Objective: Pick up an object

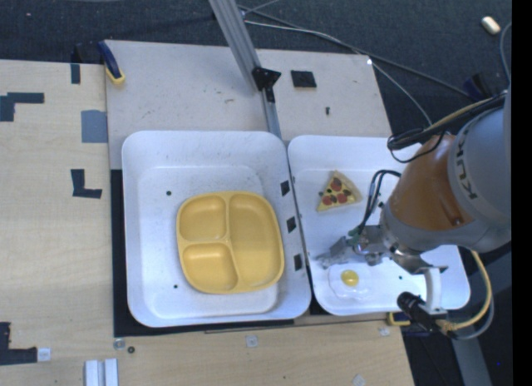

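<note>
In the right bin (309,160) lie a toy pizza slice (337,191) near the back left and a toy fried egg (349,279) near the front. My gripper (339,249) reaches in from the right and hangs low over the bin floor, between the pizza slice and the egg, just above and left of the egg. Its fingers are small and dark against the white floor. Nothing shows between them.
The left bin (150,210) holds a yellow three-compartment plate (230,241). A grey metal pole (237,31) slants down to the bins' back edge. Black cables (399,139) loop near the arm's orange band (424,197).
</note>
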`<state>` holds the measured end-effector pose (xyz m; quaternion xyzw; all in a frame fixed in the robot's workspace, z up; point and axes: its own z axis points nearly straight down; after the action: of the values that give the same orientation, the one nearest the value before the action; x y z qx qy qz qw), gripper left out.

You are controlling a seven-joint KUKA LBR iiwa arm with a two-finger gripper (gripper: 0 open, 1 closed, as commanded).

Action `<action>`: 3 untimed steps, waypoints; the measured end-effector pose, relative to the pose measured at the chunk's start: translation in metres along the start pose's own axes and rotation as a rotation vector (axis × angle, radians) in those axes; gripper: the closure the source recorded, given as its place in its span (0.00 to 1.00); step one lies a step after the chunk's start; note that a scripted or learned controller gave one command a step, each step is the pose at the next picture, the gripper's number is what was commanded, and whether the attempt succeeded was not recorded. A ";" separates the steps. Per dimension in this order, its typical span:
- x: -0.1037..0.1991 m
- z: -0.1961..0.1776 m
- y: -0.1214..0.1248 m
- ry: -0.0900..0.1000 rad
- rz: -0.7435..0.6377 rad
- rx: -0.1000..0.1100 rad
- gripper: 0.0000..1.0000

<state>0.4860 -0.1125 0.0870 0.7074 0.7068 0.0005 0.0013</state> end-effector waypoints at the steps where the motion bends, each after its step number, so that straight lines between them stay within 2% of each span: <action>1: 0.000 -0.010 0.000 -0.002 0.000 -0.001 1.00; 3: 0.010 -0.129 0.007 0.000 -0.003 -0.001 1.00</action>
<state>0.4928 -0.1026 0.2161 0.7062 0.7080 0.0011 0.0017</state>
